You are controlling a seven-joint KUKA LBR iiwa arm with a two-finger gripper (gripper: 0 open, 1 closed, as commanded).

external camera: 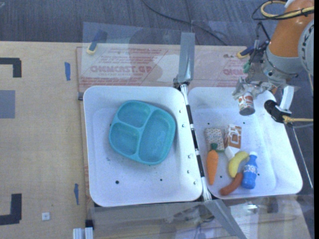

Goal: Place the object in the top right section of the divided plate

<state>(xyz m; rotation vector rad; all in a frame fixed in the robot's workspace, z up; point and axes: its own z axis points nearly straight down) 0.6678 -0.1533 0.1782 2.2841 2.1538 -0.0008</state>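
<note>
The teal divided plate (143, 131) lies in the left white bin (94, 183), with one long section on its right side and two smaller ones on its left. My gripper (246, 94) hangs over the back of the right bin (289, 180), well to the right of the plate. It is shut on a small white can with a red label (245, 104), which sticks out below the fingertips and looks lifted off the bin floor.
On the right bin's floor lie a carrot (212, 165), a banana (237, 163), a blue bottle (249, 171), a sausage (231, 185), a speckled packet (214, 135) and a small carton (234, 136). A metal divider (185, 63) stands behind the bins.
</note>
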